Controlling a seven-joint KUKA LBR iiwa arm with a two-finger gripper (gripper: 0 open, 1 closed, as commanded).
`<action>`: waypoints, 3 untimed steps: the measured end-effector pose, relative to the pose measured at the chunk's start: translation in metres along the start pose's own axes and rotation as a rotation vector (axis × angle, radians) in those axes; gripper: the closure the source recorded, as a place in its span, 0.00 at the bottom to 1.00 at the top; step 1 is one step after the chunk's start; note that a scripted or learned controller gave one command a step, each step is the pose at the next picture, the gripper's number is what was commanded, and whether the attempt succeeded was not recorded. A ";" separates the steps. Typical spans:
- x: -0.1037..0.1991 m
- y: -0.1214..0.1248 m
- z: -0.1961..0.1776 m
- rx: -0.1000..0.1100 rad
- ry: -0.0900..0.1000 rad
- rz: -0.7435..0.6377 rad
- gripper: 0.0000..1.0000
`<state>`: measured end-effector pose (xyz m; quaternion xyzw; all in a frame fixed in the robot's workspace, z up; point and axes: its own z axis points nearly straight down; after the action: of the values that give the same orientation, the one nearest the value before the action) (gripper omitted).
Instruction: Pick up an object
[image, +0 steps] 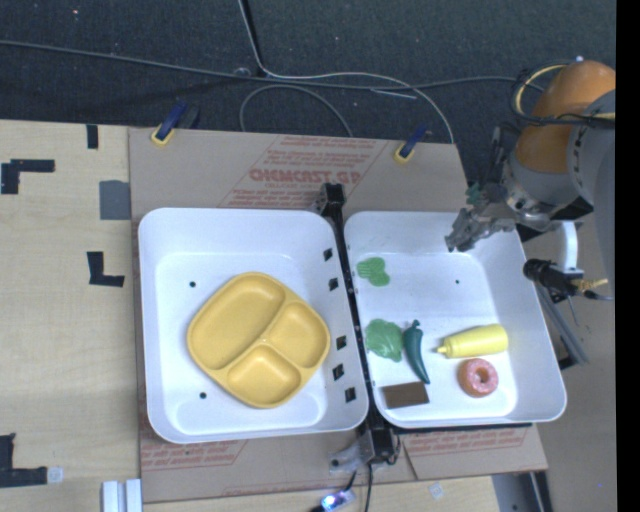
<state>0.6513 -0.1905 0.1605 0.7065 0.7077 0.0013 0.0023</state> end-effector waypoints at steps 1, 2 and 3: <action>0.006 0.007 -0.061 0.000 0.000 -0.001 1.00; 0.007 0.011 -0.125 -0.001 -0.001 0.000 1.00; 0.054 -0.005 -0.120 0.007 0.001 -0.002 1.00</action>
<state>0.6455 -0.1360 0.2803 0.7058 0.7085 -0.0007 -0.0007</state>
